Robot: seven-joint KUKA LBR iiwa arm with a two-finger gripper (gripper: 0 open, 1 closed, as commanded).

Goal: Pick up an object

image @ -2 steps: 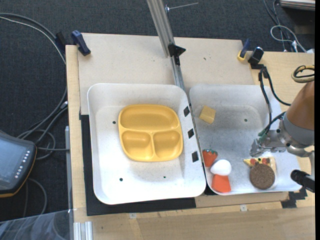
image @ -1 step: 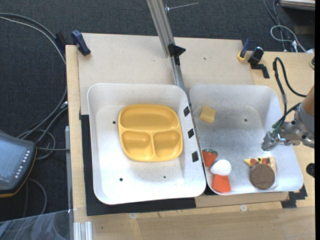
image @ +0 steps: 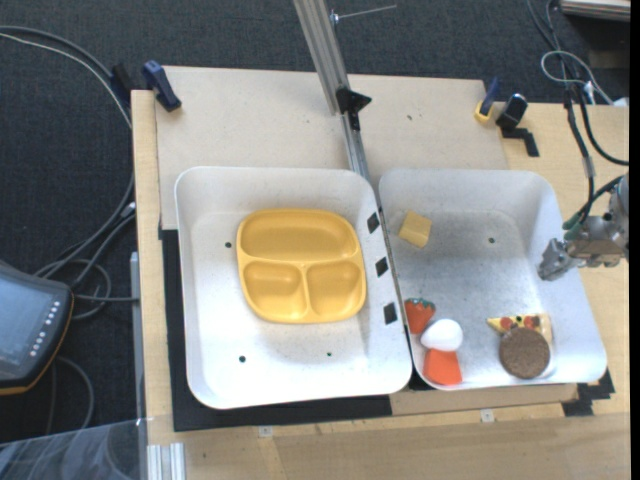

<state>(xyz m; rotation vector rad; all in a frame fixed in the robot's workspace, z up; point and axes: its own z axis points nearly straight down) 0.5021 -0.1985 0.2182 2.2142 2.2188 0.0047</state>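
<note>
gripper [image: 557, 259] metal is seen at the right rim of the right bin [image: 500, 183], with the grey wrist reaching in from the right; nothing is seen between its tips, and whether it is released or clenched cannot be told from this view. it is placed over the bin's right wall, well apart from all the objects.

nearest to it, at the bin's near right corner, a brown round cookie [image: 524, 352] is found, and a small pizza slice [image: 518, 323] is laid touching its far edge. toward the near left corner, a white ball [image: 442, 334] is set between a red strawberry [image: 419, 313] on its far side and an orange piece [image: 444, 367] on its near side; all three are touching or just beside one another. a tan cube [image: 415, 230] is placed alone near the far left corner of the same bin.

in the left bin [image: 200, 268], a yellow divided plate [image: 300, 264] is laid flat near the centre. both bins are carried side by side on a wooden bench [image: 250, 118], and a metal post [image: 320, 38] is seen rising from the seam between them.
</note>
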